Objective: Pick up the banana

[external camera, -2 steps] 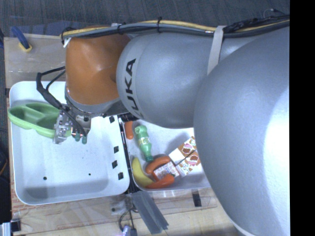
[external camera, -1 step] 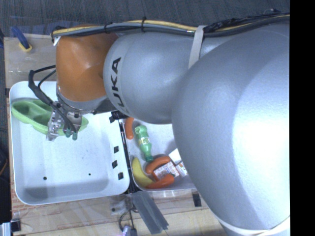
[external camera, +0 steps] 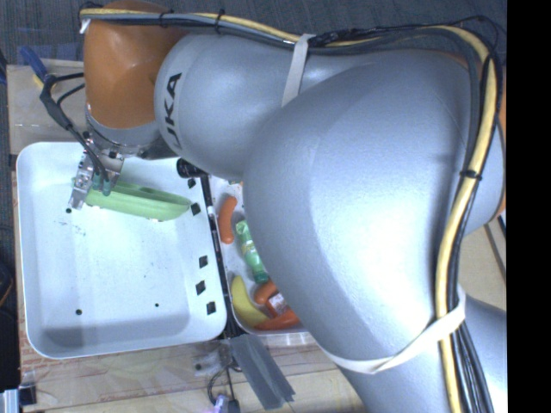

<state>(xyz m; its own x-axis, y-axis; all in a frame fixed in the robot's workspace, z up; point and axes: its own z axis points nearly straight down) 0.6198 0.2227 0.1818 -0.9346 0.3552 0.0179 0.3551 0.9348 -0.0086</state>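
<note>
Camera view: banana (external camera: 243, 304) half hidden under arm (external camera: 362, 196); hand (external camera: 93, 177) grasping green object (external camera: 146, 201).

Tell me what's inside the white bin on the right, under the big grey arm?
In the right white bin lie a yellow banana, two orange carrot-like pieces and a green piece. The grey arm covers the rest.

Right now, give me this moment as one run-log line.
gripper: over left bin, at pale green object | banana: right bin, not picked | arm: covers most of right bin
</note>
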